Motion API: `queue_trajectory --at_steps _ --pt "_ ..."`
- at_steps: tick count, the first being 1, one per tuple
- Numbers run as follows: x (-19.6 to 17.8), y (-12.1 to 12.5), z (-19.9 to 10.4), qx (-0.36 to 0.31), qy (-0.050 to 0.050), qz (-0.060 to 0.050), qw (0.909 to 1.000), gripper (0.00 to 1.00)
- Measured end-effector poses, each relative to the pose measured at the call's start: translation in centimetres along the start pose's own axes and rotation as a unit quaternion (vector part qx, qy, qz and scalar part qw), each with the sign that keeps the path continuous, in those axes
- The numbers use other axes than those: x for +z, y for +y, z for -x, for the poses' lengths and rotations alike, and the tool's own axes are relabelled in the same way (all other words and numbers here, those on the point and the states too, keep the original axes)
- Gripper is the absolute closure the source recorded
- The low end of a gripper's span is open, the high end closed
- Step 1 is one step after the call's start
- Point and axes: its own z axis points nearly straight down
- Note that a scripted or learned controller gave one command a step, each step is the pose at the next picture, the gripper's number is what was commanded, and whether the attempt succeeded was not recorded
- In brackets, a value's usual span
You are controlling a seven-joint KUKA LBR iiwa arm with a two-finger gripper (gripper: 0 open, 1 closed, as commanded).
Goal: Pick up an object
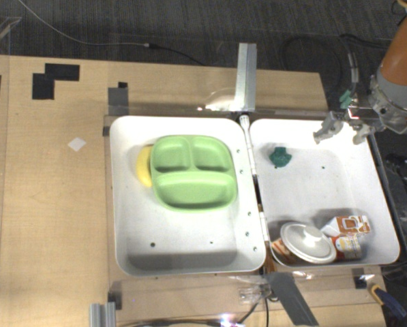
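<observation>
My gripper [341, 133] hovers over the far right corner of the right bin [367, 182], open, with nothing between its fingers. A small dark green object [280, 157] lies in the right bin's far left part, well to the left of the gripper. At the bin's near edge sit a silver round lid or bowl [310, 243] and an orange and white packet [347, 231]. In the left bin [131, 203] rests a green divided tray [192, 171] with a yellow object [144, 167] partly under its left side.
A metal post [247, 73] stands behind the ridge between the two bins. The wooden bench [46, 182] stretches to the left. Cables run across the dark floor at the back. The arm's orange band [401, 56] is at the upper right.
</observation>
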Motion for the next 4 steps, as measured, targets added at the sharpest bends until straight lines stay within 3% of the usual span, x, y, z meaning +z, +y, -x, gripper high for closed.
queue_trajectory --at_steps 1,2,3,4 --pt "11.3 -0.1 -4.4 0.008 0.0 -0.001 1.0 0.0" --pt "16.9 6.7 -3.8 -0.027 0.0 0.0 0.9996 0.0" --pt "17.7 4.7 -3.7 -0.006 0.0 0.001 1.0 0.0" --pt "16.4 5.0 -3.7 -0.007 -0.001 0.005 1.0 1.0"
